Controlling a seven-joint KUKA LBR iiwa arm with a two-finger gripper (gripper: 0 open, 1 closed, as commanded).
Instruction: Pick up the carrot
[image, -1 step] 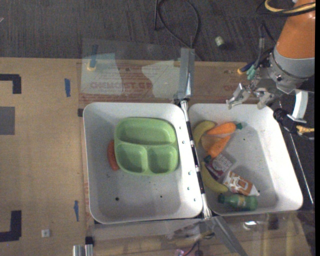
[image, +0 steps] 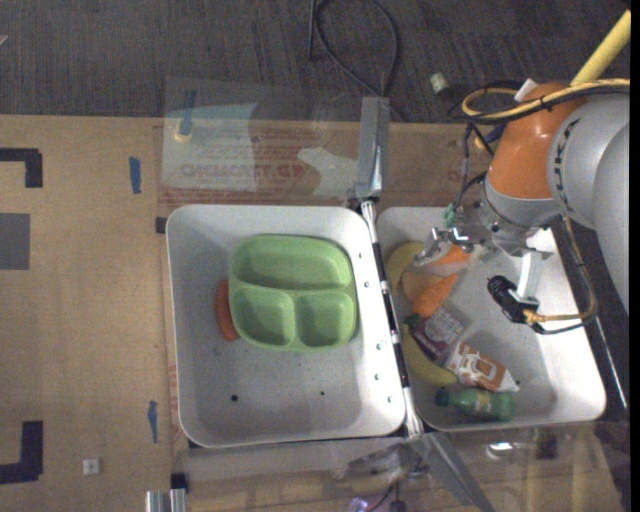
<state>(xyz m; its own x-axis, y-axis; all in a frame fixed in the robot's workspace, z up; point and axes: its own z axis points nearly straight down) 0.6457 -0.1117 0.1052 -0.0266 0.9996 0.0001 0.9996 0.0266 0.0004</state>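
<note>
Carrot (image: 437, 290) tapered, smooth orange, beneath metal tool (image: 447, 243)

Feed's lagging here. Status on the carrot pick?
Gripper low in right bin, grip unclear. Carrot directly beneath. Banana and packets crowd it.

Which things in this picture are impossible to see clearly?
- Pincer, camera view: small and blurred over the carrot, so its grip is unclear.
- Carrot's upper end: covered by the pincer.
- Orange thing in the left bin: mostly hidden under the green tray.
- Packet print: too small to read.
- Arm: cut off by the right edge.
</note>
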